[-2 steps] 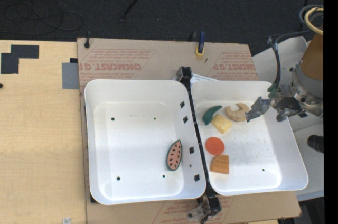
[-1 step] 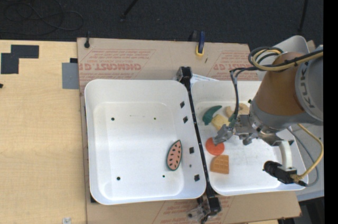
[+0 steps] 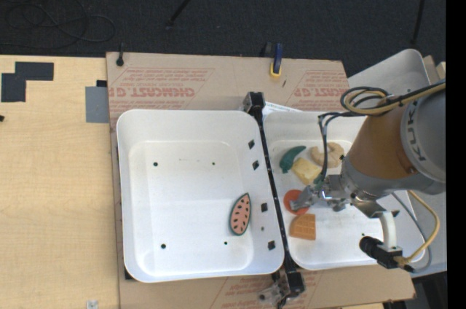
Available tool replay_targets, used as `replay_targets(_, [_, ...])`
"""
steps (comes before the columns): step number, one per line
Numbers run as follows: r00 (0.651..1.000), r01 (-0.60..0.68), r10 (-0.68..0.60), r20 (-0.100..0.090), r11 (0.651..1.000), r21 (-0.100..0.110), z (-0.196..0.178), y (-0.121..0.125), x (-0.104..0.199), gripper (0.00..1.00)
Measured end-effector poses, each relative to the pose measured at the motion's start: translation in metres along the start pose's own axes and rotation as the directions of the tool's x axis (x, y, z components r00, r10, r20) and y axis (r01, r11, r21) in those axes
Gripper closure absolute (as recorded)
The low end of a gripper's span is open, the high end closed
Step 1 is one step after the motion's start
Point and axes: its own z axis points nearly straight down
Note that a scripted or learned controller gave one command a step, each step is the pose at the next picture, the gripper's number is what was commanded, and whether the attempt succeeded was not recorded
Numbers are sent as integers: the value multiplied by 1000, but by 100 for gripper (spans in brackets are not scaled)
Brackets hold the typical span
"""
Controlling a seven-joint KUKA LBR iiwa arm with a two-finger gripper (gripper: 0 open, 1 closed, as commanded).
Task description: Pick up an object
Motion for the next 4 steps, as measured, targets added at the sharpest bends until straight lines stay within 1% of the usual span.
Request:
replay_targets(1, [1000,-2,2,3,1000,-6,-4,-42,19,0])
replay_targets(2, [1000,-5,5,0,1000,-3,-13,-41,19,100])
replay_targets(3, [1000,6,-6,5,1000,-11,-99,26,21,100])
replay_targets(4, [1000,2,-2,3,1000,-4,0,0,31,100])
